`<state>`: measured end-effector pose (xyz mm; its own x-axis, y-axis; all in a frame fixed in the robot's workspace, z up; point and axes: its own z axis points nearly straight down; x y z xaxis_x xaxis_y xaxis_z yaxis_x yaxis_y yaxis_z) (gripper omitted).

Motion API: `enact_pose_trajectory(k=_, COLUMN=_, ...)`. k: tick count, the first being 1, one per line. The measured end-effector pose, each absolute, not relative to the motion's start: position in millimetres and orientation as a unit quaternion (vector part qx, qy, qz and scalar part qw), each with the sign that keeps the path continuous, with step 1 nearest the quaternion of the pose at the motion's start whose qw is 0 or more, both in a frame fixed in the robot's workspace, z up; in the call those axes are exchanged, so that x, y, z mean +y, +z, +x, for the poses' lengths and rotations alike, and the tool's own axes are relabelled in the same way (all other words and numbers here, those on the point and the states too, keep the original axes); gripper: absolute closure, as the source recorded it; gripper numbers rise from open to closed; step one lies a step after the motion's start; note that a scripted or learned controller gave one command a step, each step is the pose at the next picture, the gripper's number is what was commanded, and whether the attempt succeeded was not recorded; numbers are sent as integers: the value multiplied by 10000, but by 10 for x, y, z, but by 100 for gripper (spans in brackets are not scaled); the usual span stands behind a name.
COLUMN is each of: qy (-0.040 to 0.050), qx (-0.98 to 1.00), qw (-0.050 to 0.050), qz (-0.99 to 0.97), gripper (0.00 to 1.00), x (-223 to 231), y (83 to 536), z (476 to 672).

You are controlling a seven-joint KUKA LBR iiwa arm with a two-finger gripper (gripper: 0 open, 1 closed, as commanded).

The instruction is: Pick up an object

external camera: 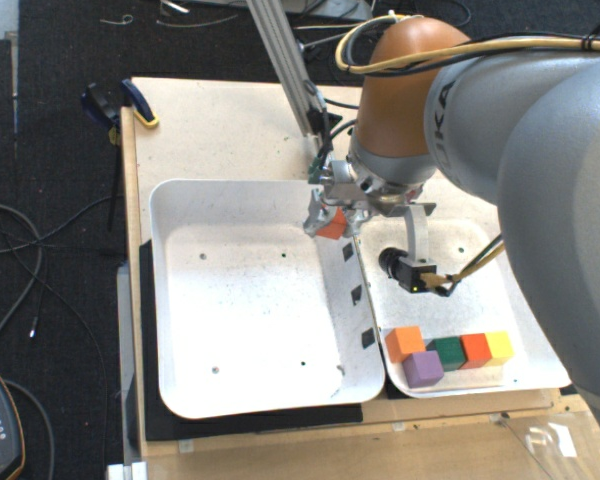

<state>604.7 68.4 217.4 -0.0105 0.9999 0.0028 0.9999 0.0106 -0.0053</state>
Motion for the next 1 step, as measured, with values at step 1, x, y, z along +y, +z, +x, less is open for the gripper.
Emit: enact_pose_trajectory(k=1, qy=-12, qx=-7086, qw=-7, qz=-7056, gripper=100, x=690, y=2626, z=5894)
